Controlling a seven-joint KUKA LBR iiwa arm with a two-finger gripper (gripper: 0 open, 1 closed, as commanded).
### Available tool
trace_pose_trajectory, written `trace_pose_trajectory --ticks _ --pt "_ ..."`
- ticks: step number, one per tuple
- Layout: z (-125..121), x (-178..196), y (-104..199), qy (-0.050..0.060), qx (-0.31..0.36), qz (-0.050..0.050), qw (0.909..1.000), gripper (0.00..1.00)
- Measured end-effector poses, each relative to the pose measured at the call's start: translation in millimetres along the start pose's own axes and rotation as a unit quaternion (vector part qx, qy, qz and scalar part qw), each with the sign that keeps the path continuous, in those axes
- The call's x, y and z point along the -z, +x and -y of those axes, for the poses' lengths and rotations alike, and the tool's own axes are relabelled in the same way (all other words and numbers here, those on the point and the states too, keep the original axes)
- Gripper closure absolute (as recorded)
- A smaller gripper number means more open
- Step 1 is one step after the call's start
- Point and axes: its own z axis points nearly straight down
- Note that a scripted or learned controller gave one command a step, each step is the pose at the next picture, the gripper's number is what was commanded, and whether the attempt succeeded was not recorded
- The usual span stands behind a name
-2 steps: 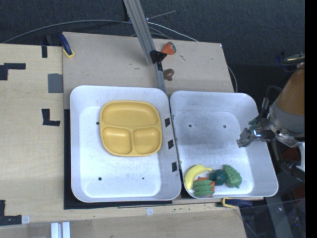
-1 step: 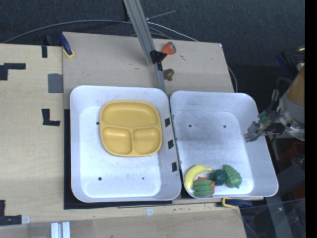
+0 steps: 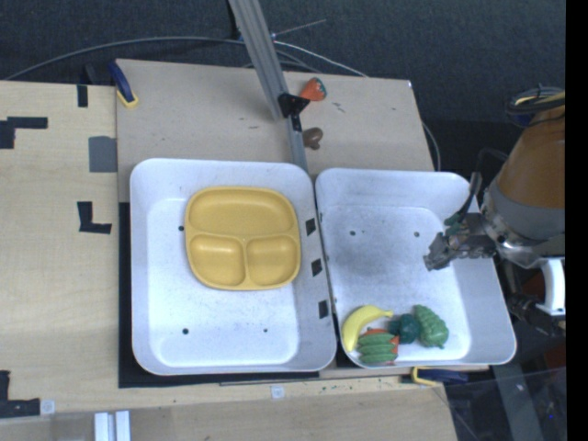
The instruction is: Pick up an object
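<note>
In the right bin (image 3: 386, 191), a small heap of toy food lies at the near edge: a yellow banana (image 3: 361, 322), a red and green piece (image 3: 377, 345), a dark teal piece (image 3: 404, 327) and a green leafy piece (image 3: 430, 326). My gripper (image 3: 444, 251) hangs at the right side of that bin, above and to the right of the heap, apart from it. Nothing shows between its fingers.
The left bin (image 3: 156, 274) holds a yellow three-compartment plate (image 3: 243, 237). A grey pole (image 3: 257, 39) slants over the back of the bench, with a red clamp (image 3: 313, 88) beside it. My grey and orange arm (image 3: 533, 182) comes in from the right.
</note>
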Motion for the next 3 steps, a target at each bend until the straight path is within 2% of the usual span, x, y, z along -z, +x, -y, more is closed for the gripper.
trace_pose_trajectory --ticks 1,3 --pt "-1.5 11.2 54.6 -0.001 0.001 0.000 1.0000 1.00" --pt "-17.3 11.0 166.5 0.000 0.002 0.000 1.0000 1.00"
